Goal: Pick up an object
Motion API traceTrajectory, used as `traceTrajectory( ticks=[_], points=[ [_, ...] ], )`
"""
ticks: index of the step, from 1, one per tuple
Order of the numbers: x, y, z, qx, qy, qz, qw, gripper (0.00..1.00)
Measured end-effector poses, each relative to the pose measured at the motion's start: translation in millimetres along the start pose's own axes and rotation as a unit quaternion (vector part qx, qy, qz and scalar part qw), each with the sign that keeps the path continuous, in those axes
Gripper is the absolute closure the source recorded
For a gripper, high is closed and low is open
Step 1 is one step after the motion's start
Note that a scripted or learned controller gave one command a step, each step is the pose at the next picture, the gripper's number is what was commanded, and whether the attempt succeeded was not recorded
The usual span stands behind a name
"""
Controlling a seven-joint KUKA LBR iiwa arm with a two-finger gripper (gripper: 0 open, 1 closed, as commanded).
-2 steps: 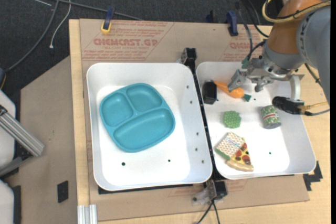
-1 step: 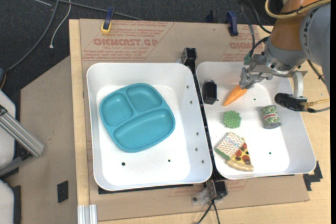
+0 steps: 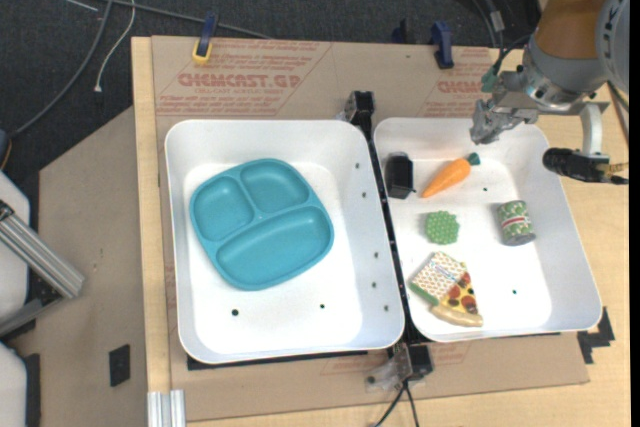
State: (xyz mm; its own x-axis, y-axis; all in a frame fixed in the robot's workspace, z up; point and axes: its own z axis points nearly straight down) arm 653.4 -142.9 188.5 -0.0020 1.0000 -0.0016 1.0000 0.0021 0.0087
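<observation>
You are looking at two shallow white bins. The left white bin (image 3: 190,315) is holding a teal plastic divided plate (image 3: 262,221). The right white bin (image 3: 560,285) is holding an orange toy carrot (image 3: 446,176), a small black block (image 3: 400,175), a green knobbly toy (image 3: 441,227), a green-labelled toy can (image 3: 515,222) and a toy pizza slice (image 3: 449,288). The grey two-finger gripper (image 3: 488,129) is hovering at the bin's far edge, just beside the carrot's green tip; you cannot tell its grip.

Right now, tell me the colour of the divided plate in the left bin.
Plain turquoise blue, no pattern: the plate shows best in the camera view.
</observation>
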Motion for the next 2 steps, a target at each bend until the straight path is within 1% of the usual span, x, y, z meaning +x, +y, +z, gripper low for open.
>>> traceTrajectory(
  ticks=[1, 2],
  points=[
    [0, 2, -30, 0.002, 0.000, 0.000, 1.0000, 1.00],
    [57, 2, -42, 0.003, 0.002, -0.002, 1.0000, 1.00]
  ],
)
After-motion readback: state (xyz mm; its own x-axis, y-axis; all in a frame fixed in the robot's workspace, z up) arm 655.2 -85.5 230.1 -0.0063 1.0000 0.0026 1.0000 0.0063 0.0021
